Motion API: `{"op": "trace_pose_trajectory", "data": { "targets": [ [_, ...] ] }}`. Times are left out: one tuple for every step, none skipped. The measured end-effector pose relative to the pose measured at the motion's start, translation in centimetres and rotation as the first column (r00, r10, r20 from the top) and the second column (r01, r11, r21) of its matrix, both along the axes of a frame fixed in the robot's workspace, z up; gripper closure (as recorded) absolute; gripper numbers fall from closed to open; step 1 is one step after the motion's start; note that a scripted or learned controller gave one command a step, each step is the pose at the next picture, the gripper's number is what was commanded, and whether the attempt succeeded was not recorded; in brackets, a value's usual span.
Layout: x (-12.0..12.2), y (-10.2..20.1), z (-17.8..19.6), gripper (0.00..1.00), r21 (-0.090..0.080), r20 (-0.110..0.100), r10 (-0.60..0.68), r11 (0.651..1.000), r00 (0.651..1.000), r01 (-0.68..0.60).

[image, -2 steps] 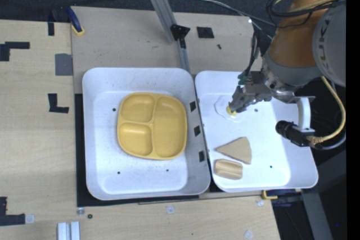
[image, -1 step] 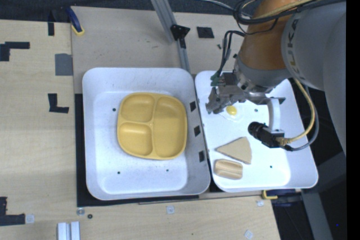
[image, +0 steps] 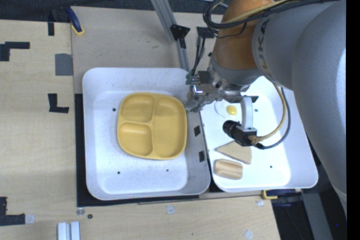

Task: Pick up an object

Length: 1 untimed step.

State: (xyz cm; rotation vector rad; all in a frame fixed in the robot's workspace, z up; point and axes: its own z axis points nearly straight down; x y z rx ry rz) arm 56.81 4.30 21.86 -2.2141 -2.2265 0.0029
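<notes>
Left bin (image: 101, 177): we see a yellow plate (image: 152, 125) with three compartments lying flat in it, toward its right side.
Right bin (image: 292, 171): a tan wedge (image: 236, 152) lies near the front with a rounded tan block (image: 228, 169) just beside it. A small yellow round piece (image: 231, 111) sits further back.
In the way: the arm covers the back of the right bin.
Gripper (image: 196, 97): it hangs over the walls where the bins meet, just beside the plate's right edge. We cannot tell whether it is open or closed.
</notes>
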Motion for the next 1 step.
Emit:
{"op": "trace_pose_trajectory", "data": {
  "targets": [
    [1.76,4.84,-0.45,1.0,0.0,0.001,0.001,1.0,1.0,-0.001]
  ]
}}
